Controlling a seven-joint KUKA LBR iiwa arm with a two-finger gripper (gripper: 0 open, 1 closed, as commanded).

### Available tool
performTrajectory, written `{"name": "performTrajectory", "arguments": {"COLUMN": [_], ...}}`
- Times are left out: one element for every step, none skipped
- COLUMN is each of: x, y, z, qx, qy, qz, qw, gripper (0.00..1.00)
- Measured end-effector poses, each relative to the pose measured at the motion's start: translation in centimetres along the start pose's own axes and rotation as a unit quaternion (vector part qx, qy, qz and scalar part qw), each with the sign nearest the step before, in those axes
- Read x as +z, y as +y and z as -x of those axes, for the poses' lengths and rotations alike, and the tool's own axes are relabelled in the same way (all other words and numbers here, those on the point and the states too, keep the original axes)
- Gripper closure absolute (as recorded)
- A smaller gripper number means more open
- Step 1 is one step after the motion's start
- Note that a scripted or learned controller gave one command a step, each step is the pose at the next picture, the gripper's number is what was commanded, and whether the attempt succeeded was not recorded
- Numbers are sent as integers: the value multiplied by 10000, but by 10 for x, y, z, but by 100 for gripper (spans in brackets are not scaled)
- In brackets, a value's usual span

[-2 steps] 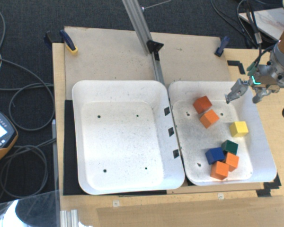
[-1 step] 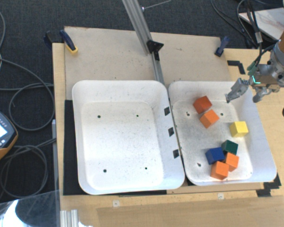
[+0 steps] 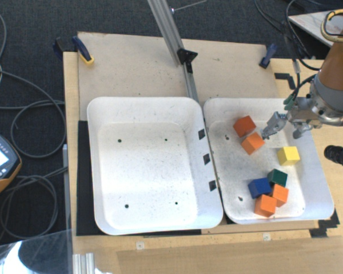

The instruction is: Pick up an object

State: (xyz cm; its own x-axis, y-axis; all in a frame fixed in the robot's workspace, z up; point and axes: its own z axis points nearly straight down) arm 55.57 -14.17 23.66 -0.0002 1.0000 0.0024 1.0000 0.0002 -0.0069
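Dark carpet strewn with cables surrounds my wooden bench [image 3: 131, 67], which carries two shallow white bins: the left bin [image 3: 148, 164] and the right bin [image 3: 308, 176], where all the blocks lie. The gripper [image 3: 286, 127] hangs over the upper part of the right bin with its two fingers spread and nothing between them; one fingertip [image 3: 270, 131] sits just beside an orange block [image 3: 252, 144], the other out toward the bin's far wall. That orange block lies just below and to the left of the jaws, and a second orange block [image 3: 244, 125] sits touching or nearly touching it, a little further left. A yellow block [image 3: 288, 155] rests directly below the jaws, apart from the rest. Well below them, a blue block [image 3: 259, 187], a green block [image 3: 278, 178] and two more orange blocks [image 3: 272, 200] crowd together. I judge these to be small, light, rigid cubes, probably wood or foam, not fragile, with flat faces that should grip well if the fingers close square on two opposite sides. The yellow block looks the easiest take, having free space all round; the nearest orange one has its neighbour close against one side, so I would straddle the faces that are free. A corner-on closure could spin a cube away.
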Motion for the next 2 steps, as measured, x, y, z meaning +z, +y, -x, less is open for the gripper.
{"name": "performTrajectory", "arguments": {"x": [50, 94], "y": [8, 4], "z": [-6, -4], "qx": [-5, 1], "qy": [0, -1], "qz": [0, 1], "qw": [10000, 10000], "gripper": [0, 0]}}
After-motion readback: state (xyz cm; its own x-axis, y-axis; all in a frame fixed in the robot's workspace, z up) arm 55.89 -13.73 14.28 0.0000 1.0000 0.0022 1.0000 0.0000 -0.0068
